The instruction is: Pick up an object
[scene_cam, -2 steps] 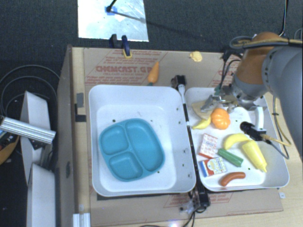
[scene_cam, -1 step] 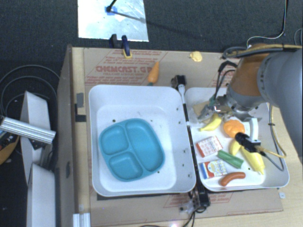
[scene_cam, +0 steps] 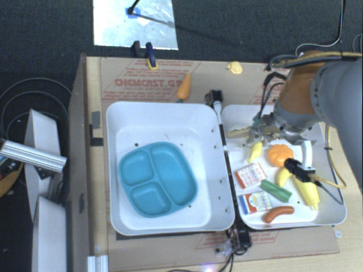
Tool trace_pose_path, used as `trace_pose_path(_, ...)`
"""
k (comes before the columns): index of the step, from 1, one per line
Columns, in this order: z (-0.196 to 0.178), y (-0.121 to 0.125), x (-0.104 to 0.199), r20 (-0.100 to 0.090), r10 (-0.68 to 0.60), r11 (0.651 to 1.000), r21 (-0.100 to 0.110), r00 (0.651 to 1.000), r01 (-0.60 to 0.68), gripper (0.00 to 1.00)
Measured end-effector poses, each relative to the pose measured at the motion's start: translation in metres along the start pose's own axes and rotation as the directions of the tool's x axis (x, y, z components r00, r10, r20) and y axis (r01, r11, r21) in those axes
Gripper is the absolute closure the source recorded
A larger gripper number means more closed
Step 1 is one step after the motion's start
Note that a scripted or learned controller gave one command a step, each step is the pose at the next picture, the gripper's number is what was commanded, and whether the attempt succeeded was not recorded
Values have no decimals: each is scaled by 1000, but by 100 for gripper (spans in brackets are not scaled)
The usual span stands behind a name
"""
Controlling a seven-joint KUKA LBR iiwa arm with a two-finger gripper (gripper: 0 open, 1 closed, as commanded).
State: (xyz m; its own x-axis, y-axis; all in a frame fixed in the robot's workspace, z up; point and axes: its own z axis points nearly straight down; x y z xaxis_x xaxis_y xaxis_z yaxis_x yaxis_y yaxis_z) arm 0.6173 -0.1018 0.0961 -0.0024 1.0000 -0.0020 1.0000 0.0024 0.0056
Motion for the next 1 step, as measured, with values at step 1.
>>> trace_pose_path(1, -93, -49, 79, -4, -7, 1000, 4, 1000, 7, 100)
